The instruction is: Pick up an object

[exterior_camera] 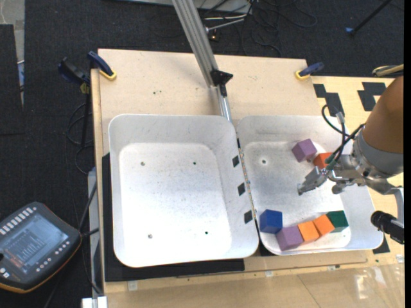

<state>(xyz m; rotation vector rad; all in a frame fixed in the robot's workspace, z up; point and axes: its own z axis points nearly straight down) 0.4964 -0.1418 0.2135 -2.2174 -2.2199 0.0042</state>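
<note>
The right bin (276, 136) holds several small blocks. A purple block (304, 150) lies near its middle, with a red-orange block (320, 160) just right of it, partly hidden by the arm. Along the front wall sit a blue block (270, 221), a second purple block (289, 237), an orange block (309, 230) and a green block (337, 221). My gripper (310, 183) hangs over the bin floor, below the purple and red-orange blocks and above the front row. I see no block in it.
The left bin (170, 185) adjoins the right one along a shared rim. A slanted metal pole (196, 34) crosses the bench's back edge. Cables run along the arm (385, 140) at the right. A teach pendant (32, 242) lies off the bench, lower left.
</note>
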